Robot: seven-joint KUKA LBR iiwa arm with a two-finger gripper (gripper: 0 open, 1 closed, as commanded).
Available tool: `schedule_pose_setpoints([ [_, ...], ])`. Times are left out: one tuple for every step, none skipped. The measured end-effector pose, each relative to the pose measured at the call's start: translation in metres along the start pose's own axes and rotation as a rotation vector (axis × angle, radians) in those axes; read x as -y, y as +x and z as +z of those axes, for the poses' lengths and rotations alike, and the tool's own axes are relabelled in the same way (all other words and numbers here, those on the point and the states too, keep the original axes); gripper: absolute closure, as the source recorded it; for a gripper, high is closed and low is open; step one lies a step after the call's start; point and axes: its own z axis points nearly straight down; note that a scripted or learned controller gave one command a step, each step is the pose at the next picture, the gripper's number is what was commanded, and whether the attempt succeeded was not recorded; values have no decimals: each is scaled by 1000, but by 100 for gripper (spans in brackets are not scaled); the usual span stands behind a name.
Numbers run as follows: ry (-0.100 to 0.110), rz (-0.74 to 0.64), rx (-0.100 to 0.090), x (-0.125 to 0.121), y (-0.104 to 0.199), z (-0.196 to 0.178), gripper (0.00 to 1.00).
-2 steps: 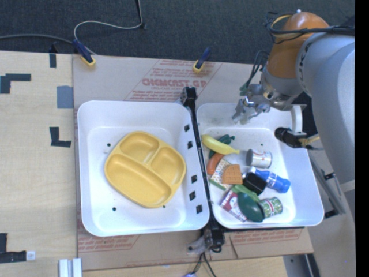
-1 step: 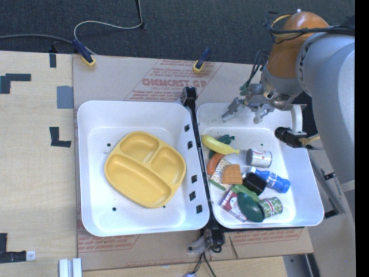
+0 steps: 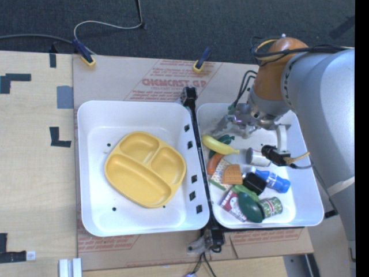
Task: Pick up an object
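the two-finger gripper (image 3: 237, 123) hovers in the right white bin (image 3: 305, 209), just above the yellow plastic banana (image 3: 219, 145); finger state cannot be determined. judged light, rigid and smooth: grasp across its narrow middle, clear of the neighbouring orange carrot-shaped toy (image 3: 213, 164).

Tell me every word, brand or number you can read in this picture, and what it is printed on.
"CHEMCAST GP", in red, upside down as the camera sees it, on the brown cardboard sheet under the bins.
Smaller red print below that line and along the sheet's near edge: too blurred to read.
Label on the small can in the right bin: too small to read.
Red and white packet beside it: print not legible.
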Motion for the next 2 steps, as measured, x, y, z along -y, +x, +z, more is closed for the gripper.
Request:
schedule_pose_setpoints([
  [-1,-1,1,0,0,-10,100],
  [0,-2,1,-1,1,-20,100],
])
